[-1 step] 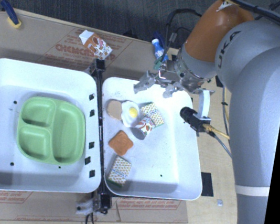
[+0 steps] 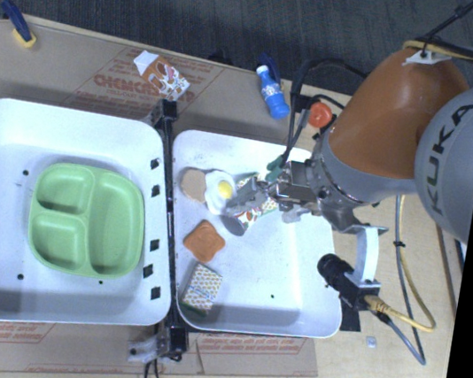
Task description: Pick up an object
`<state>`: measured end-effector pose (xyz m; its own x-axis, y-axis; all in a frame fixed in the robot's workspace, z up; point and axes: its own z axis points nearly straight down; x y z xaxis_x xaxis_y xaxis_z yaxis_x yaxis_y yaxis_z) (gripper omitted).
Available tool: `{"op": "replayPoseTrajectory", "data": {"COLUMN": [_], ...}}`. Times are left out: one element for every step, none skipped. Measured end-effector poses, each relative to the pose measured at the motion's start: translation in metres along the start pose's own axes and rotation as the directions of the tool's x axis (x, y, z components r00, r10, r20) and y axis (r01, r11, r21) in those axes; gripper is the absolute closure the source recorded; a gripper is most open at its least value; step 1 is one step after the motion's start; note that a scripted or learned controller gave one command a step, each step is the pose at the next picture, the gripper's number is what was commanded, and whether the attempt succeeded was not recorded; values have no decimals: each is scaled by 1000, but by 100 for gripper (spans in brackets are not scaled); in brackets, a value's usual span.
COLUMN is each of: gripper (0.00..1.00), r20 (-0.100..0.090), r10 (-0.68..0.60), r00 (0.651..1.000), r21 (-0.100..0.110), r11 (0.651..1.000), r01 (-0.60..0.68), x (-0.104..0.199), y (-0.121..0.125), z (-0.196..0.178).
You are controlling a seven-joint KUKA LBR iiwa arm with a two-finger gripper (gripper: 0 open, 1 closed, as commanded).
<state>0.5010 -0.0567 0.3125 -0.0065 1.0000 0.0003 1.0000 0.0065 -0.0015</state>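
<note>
I see the jaws (image 2: pixel 253 197) low in the right bin (image 2: pixel 290 300); their opening I cannot tell. At their 9 o'clock lies a yellow-white object (image 2: pixel 218 188), at 7 o'clock an orange block (image 2: pixel 203 241).

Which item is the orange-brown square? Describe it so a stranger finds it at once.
Go to the right bin, the one without the green divided tray. The orange-brown square lies near its left wall, about midway down, just above a patterned packet. It is the only flat, plain orange-brown piece there; the things above it are round and pale.
</note>
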Motion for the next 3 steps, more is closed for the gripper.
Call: {"op": "replayPoseTrajectory", "data": {"gripper": [0,0,0], "r20": [0,2,2], "r10": [-2,-1,-4], "r00": [1000,1000,1000], "r21": [-2,2,5], "r11": [1000,1000,1000], "r01": [2,1,4], "x": [70,109,189], "y": [-24,-24,-25], "z": [-37,39,134]}}
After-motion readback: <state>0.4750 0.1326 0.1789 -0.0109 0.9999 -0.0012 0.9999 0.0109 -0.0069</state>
